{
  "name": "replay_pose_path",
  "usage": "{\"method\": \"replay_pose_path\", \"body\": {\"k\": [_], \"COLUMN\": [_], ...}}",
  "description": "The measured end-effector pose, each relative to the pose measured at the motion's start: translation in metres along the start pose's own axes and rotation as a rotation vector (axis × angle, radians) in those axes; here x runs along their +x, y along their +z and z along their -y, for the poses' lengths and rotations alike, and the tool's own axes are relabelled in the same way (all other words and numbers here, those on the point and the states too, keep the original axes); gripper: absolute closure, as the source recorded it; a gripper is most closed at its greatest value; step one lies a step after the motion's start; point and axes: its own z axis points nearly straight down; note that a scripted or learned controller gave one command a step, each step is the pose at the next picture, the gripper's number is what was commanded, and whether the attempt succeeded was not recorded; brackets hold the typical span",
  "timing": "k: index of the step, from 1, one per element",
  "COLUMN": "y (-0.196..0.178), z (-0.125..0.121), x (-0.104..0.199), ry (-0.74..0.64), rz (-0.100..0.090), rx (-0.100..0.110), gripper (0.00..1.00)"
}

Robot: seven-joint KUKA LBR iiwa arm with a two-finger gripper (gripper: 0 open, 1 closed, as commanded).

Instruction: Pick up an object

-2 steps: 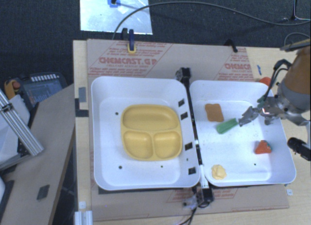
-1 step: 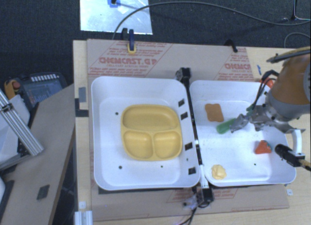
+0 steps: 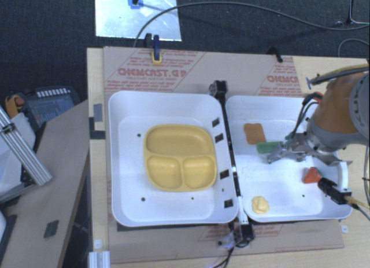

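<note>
Grey and orange-banded, my arm (image 3: 341,113) reaches low into the right bin (image 3: 277,206), gripper (image 3: 276,152) at the green object (image 3: 267,147); whether my jaws grip it, I cannot tell. Nearby lie brown (image 3: 254,133), red (image 3: 312,175), yellow (image 3: 260,205) pieces.

**benchguy:** So how's the camera set up here?

**kuka_fan:** Just one, fixed above the bench (image 3: 191,64), looking down at a slant. The bench's far edge sits toward the top of the view, the near edge at the bottom.

**benchguy:** How close is it?

**kuka_fan:** Far enough back that both white bins fit whole, the left bin (image 3: 124,162) and the right bin (image 3: 277,203) side by side. You also catch dark floor beyond the far edge and some gear off the left edge.

**benchguy:** And the arm?

**kuka_fan:** The arm (image 3: 341,113) comes in from the view's right side, over the right bin's right edge, partly cut off by the frame.
</note>
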Motion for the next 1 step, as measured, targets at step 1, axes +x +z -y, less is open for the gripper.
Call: {"method": "replay_pose_path", "body": {"k": [1], "y": [-0.0119], "z": [-0.0007], "x": [-0.0005], "ry": [0.0], "rz": [0.002], "rx": [-0.003], "gripper": [1.0]}}
